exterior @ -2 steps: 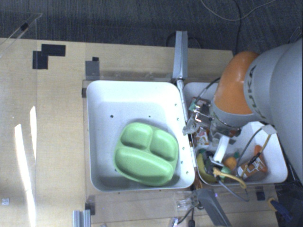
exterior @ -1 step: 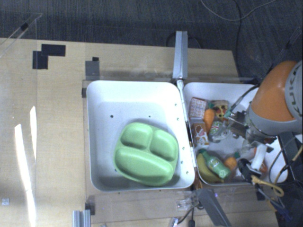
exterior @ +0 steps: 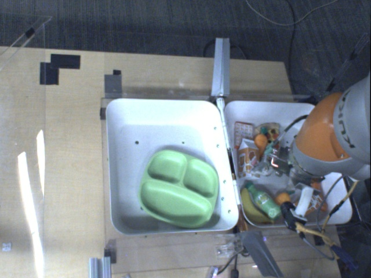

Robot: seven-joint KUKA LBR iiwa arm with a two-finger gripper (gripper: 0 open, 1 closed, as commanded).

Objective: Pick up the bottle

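The bottle point(exterior: 264, 201) is small and green with a pale label. It lies on its side near the front of the right bin point(exterior: 232, 116), resting against a yellow banana point(exterior: 250, 207). My gripper point(exterior: 276, 160) hangs low over the middle of that bin, just behind and to the right of the bottle. The orange-banded wrist point(exterior: 324, 136) rises from it to the right. Nothing can be seen held in the gripper, and the arm hides the bin's right side.
A green divided plate point(exterior: 179, 188) lies in the left bin point(exterior: 122, 155). The right bin also holds a red and white snack packet point(exterior: 246, 152), a small orange fruit point(exterior: 261, 140) at the back and another orange ball point(exterior: 282, 198) beside the bottle.
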